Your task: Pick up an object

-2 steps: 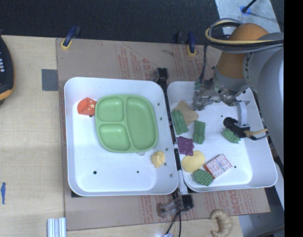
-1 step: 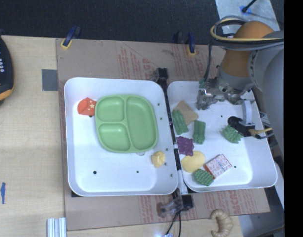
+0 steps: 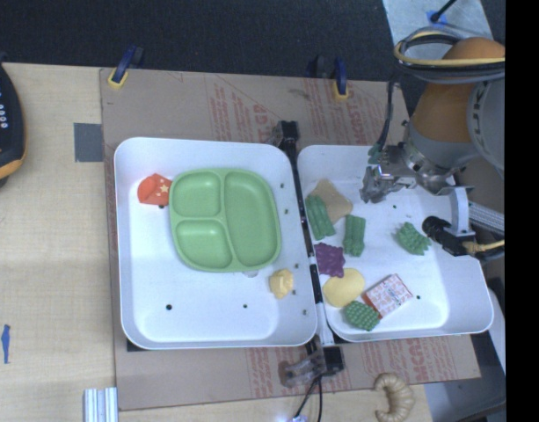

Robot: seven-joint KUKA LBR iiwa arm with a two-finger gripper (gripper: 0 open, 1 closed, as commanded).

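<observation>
Green plate [image 3: 225, 219] in left bin [image 3: 137, 288] (red piece [image 3: 153, 189] beside), toys in right bin [image 3: 467, 306]

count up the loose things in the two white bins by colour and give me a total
Green: 5, a divided plate and four toy pieces
Yellow: 2
Red: 2
Purple: 1
Tan: 1
Total: 11

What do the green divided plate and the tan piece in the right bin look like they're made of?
Plate: likely molded plastic, smooth with a slight sheen, one even green, rounded compartment ridges. Tan piece: matte, flat, and angular; it could be cardboard, foam, or toy bread, too small to tell.
</observation>
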